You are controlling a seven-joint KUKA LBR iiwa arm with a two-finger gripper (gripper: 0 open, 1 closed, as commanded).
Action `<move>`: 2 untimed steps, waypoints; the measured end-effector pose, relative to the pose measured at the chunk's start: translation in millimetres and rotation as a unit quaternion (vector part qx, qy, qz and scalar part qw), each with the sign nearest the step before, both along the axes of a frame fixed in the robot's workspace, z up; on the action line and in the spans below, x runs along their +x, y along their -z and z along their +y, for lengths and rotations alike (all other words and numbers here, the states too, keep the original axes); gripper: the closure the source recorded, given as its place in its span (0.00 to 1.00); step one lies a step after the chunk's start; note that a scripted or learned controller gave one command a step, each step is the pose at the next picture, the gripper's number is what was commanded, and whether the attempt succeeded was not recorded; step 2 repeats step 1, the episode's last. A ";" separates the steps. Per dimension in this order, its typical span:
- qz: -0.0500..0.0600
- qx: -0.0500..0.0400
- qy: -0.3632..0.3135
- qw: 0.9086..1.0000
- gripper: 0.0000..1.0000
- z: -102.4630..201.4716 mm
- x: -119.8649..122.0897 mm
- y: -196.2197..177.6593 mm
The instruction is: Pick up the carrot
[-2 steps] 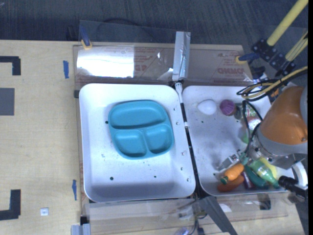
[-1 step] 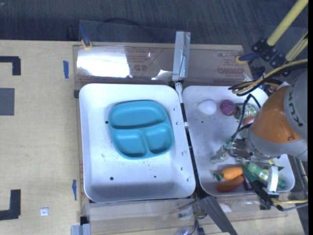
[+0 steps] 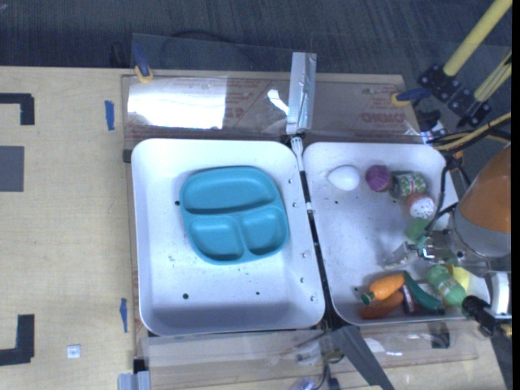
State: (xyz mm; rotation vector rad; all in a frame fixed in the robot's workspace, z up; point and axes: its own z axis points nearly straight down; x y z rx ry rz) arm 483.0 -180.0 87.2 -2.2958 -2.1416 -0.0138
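Observation:
The carrot (image 3: 385, 287) is orange with a green top and lies near the front of the right bin (image 3: 357, 234), its tip pointing left. The gripper (image 3: 416, 252) reaches in from the right, just above and to the right of the carrot, low over the cluster of toys. The arm's orange band (image 3: 494, 197) shows at the right edge. Nothing can be seen held.
The left bin (image 3: 154, 242) holds a blue divided plate (image 3: 234, 214). In the right bin are a white egg (image 3: 344, 178), a purple item (image 3: 377, 178), a printed can (image 3: 409, 185), and red and green toys (image 3: 422, 299) crowded against the carrot.

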 end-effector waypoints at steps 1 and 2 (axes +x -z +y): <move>0.000 -0.003 -0.024 1.000 0.00 87.5 -1.8 -52.4; 0.000 -0.003 -0.024 1.000 0.00 87.5 -1.8 -52.4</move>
